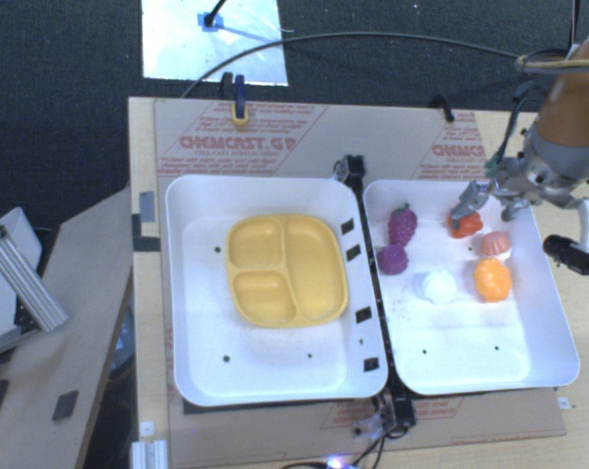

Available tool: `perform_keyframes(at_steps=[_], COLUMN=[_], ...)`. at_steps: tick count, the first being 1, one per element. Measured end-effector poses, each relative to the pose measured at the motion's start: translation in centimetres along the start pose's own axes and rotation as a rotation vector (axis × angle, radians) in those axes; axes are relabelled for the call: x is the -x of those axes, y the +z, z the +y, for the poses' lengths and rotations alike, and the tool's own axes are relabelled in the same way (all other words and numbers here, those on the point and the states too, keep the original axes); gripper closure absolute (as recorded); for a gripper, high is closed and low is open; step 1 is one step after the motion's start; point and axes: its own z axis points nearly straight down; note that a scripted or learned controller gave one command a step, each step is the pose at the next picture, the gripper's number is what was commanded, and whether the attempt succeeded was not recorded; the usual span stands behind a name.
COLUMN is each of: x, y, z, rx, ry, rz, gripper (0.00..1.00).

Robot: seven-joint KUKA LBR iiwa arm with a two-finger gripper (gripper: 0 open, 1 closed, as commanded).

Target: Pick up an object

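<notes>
The arm [567,115] comes in from the upper right of the frame, and the gripper [467,210] is down low at the upper part of the right bin [528,360], right over a small red-orange toy [465,226]. One grey finger [467,201] slants down to the toy's top edge. Whether the jaws are spread, pressed together or pinching it, I cannot tell from this angle, so no call on a grasp yet.

Plenty of targets nearby: a pink piece [496,244] just beside the red one, an orange piece [492,279] below that, a white piece [438,285] toward the bin's middle, and two purple pieces [399,240] closer to the divider. In the left bin [206,360] sits a yellow divided tray [282,269], well apart from the action.

By my read, the red-orange toy is the pick. To do it well: centre the jaws so it sits squarely between them, keep clear of the pink neighbour, close firmly, then lift straight up. It's small and rounded, so an off-centre squeeze could squirt it away.
</notes>
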Motion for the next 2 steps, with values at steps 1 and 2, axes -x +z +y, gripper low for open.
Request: perform_keyframes(at_steps=[1,2], x=[0.0,0.2], y=[-0.8,4.0], z=[0.3,-0.6], rx=[0.013,0.010], ry=[-0.003,-0.001], rz=[-0.002,-0.002], gripper=[0.00,0.00])
